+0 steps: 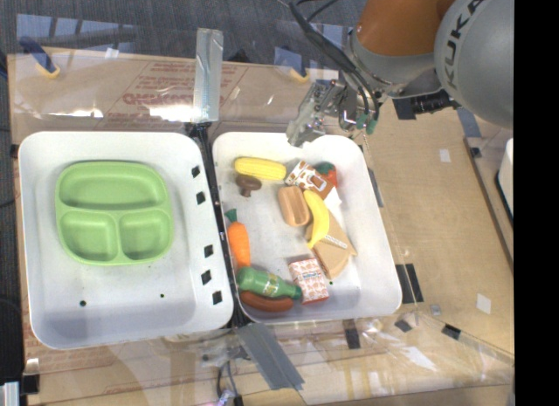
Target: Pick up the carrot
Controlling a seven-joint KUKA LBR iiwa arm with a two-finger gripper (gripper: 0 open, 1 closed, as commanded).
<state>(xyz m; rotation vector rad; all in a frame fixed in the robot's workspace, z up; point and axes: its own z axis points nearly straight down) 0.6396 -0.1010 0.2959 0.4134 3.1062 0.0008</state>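
Note:
The carrot (238, 241), orange with a small green top, lies along the left wall of the right bin (376, 247). My gripper (303, 130) hangs over the bin's back edge, well up and to the right of the carrot. Its fingers look slightly apart with nothing between them.
Around the carrot in the right bin lie a corn cob (259, 168), a brown mushroom (248, 186), a bread roll (293, 206), a banana (318, 218), a green bottle (267, 283), a sausage (266, 304) and a small red box (309, 278). The left bin (35, 221) holds a green divided tray (114, 210).

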